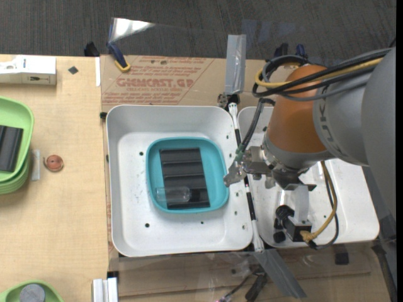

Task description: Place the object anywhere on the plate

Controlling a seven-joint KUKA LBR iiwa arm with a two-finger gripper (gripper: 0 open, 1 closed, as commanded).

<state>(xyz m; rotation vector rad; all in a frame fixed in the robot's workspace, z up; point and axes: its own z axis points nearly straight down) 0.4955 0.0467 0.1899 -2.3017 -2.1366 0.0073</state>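
While the gripper (pixel 272 176), clenched or released I cannot tell, hangs over the right bin (pixel 352 225), a clear vial (pixel 173 195) lies on the teal plate (pixel 217 168), so placing looks done, retreat next.

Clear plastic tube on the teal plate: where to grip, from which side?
Grip the clear plastic tube mid-length, straight down from above. It lies on its side, long axis roughly left-right, so close across its narrow width; the teal plate's raised rim likely blocks side approaches.

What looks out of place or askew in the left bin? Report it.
Nothing stands out. The teal plate lies flat in the left bin, a black ridged block squarely on it, a small clear piece at its lower left.
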